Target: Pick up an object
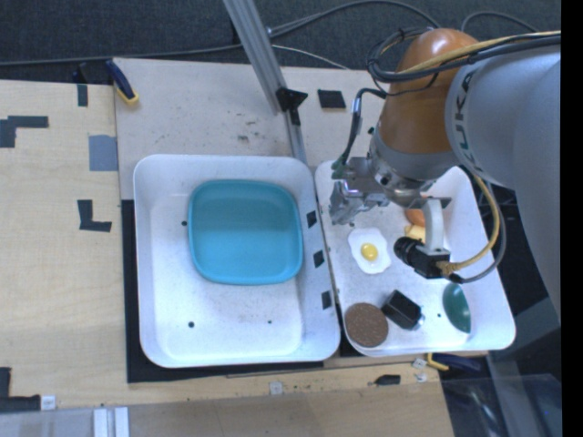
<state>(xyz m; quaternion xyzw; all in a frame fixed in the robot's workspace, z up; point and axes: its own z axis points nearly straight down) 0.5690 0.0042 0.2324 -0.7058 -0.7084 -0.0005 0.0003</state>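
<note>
My gripper (342,206) hangs over the far left part of the right bin (487,335), close to its left wall. Nothing shows between its tips. Just in front of it and to the right lies a fried egg toy (369,250), white with a yellow yolk. Nearer the front edge sit a round brown disc (366,324), a small black block (401,309) and a dark green piece (456,307). A bit of something orange (414,215) peeks out from under the wrist, mostly hidden.
The left bin (159,244) holds a square teal plate (244,231). A slanted metal bar (264,53) runs down to the gap between the bins. The arm covers the back of the right bin.
</note>
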